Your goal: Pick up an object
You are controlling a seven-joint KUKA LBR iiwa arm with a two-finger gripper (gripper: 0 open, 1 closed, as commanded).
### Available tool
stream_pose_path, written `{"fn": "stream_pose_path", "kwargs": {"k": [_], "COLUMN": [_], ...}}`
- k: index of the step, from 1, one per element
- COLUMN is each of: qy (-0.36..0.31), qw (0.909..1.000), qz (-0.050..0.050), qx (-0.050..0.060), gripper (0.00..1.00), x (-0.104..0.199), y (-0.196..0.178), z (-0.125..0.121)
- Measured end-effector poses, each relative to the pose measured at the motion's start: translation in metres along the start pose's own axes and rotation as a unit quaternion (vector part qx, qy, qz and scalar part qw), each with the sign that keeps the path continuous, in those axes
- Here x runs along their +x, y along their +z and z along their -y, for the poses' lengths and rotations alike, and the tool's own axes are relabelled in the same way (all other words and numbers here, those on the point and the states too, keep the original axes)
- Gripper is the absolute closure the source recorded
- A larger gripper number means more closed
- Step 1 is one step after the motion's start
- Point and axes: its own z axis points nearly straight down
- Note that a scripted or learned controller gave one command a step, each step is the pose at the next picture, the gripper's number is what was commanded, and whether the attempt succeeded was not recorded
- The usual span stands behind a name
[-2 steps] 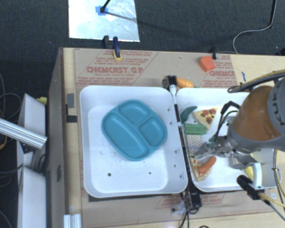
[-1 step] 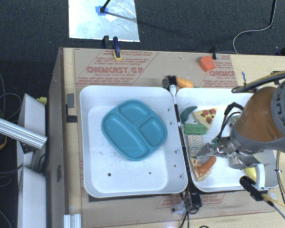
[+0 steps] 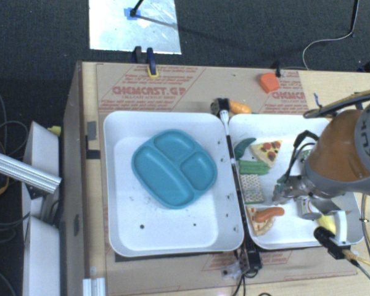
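The right bin holds several toy foods. A pizza slice lies near its back left, beside a dark green leaf-shaped piece. A green block and a checkered waffle-like piece lie below them. A hot dog sits at the front left of that bin. My gripper hangs low over the bin's middle, just right of the waffle piece and above the hot dog. The orange-banded wrist covers the bin's right part.
The left bin holds a blue divided plate. A yellow piece shows under the arm at the right bin's front right corner. An orange block and an orange-tipped item lie on the board behind the bins.
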Motion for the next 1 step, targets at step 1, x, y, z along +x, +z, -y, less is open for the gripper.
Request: {"fn": "stream_pose_path", "kwargs": {"k": [1], "qy": [0.001], "qw": [1.0000], "qz": [0.002], "qx": [0.005], "gripper": [1.00], "x": [-0.0697], "y": [-0.0697], "z": [-0.0573]}}
